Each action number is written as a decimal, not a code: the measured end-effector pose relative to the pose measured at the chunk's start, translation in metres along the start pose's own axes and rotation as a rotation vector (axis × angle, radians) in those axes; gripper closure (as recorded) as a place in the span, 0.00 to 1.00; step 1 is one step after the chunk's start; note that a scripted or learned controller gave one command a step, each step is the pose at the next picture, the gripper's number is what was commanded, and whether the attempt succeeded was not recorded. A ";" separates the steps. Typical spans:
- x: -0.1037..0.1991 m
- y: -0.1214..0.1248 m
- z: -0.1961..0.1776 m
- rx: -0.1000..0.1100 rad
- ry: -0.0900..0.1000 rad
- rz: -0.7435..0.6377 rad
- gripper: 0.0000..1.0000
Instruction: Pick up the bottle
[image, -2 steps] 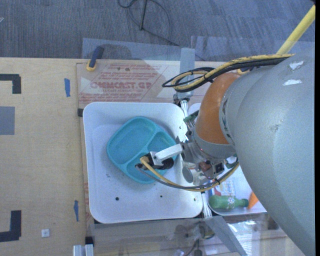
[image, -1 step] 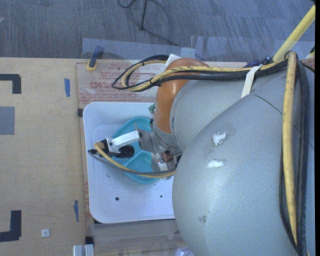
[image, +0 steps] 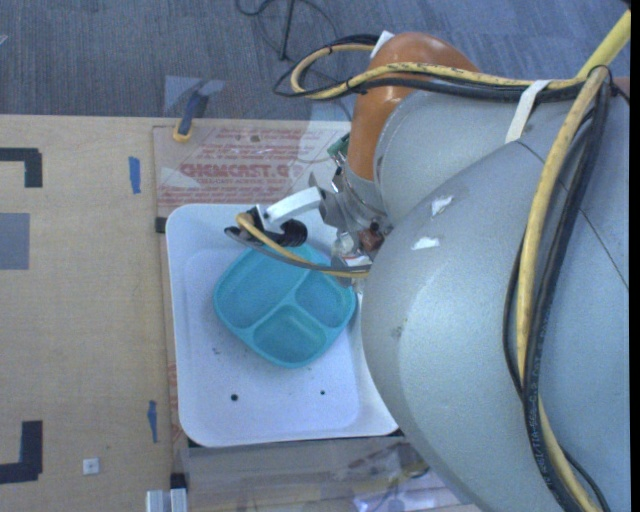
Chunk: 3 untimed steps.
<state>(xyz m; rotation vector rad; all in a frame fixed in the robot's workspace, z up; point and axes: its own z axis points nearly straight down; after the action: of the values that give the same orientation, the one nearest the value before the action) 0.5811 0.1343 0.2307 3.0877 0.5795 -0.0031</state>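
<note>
Camera view, teal tray (image: 285, 305) in bin (image: 270, 415) — red print (image: 235, 170) blurred

The grey arm (image: 500, 300) covers everything right of the blue tray (image: 285, 310) — the white bin's (image: 200, 400) right wall lies under it — and itself runs off the right and bottom edges. The pincer (image: 352, 243), at the tray's upper right corner, is mostly masked by the wrist (image: 350, 205). Two dark specks (image: 234, 397) below the tray are too small to tell.

Single overhead camera, slanted down on white bin (image: 270, 410) (arm (image: 470, 300) close, looming right).
</note>
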 end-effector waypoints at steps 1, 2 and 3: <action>0.022 -0.046 0.022 0.002 -0.003 -0.238 1.00; 0.080 -0.017 0.060 0.000 0.000 -0.516 1.00; 0.051 -0.065 0.117 -0.002 0.008 -0.449 1.00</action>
<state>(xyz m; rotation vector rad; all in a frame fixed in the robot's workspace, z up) 0.6044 0.2132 0.1139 2.8808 1.2529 0.0102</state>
